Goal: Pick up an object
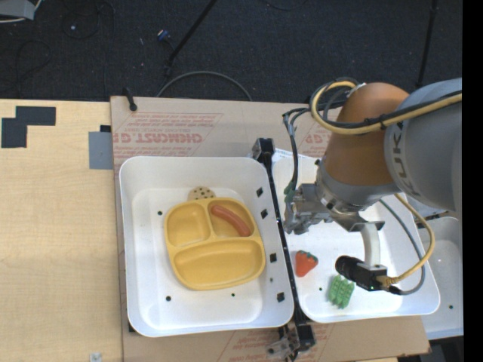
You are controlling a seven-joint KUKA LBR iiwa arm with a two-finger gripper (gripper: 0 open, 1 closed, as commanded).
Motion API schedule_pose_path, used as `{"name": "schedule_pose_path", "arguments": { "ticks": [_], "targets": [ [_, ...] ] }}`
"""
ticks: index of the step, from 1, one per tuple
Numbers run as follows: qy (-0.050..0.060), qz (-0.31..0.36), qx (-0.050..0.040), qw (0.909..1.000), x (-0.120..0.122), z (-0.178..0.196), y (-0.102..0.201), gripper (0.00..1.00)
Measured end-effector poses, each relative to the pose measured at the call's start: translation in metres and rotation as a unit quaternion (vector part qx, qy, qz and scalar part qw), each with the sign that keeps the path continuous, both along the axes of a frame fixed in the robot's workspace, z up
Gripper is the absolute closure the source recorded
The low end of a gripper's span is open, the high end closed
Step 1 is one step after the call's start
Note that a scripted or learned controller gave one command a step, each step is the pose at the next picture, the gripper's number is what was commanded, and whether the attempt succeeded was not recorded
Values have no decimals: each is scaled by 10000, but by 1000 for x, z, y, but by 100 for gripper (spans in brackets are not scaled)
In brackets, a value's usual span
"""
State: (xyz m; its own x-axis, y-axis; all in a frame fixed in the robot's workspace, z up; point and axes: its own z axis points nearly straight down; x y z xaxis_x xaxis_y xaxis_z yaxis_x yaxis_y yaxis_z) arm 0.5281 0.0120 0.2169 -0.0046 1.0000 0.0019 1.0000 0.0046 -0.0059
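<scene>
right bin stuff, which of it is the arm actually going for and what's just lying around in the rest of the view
Likely for the job, in the right bin under the gripper:
- red strawberry toy
- green toy

Just lying about, in the left bin:
- yellow divided tray
- sausage in the tray's upper right compartment
- round cookie by the tray's top edge

Yellow tray (pixel 213 266); pink-red sausage (pixel 232 219); tan speckled cookie (pixel 201 194); red strawberry (pixel 306 263); green toy (pixel 340 291); white bins (pixel 143 240); orange-banded grey arm (pixel 377 138).
</scene>
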Motion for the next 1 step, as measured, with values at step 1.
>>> {"name": "schedule_pose_path", "arguments": {
  "ticks": [1],
  "targets": [
    [-14,2,-3,10000,-2,14,51,100]
  ]
}}
